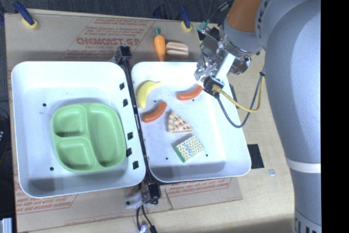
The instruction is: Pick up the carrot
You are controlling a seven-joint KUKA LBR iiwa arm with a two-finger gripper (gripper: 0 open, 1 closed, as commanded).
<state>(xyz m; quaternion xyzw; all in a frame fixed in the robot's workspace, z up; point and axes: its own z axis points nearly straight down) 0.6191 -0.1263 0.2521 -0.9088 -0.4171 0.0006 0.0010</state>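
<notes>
The carrot, orange with a green top, lies on the cardboard just behind the right bin's back rim, outside both bins. My gripper hangs over the back right part of the right bin. It is to the right of the carrot and a little nearer the camera, a clear gap away. Nothing shows between it and the carrot. An orange sausage lies right below the gripper.
A tan and pink block lies beside the carrot. The right bin also holds a banana, a second sausage, a pizza slice and a green patterned block. A green divided plate fills the left bin.
</notes>
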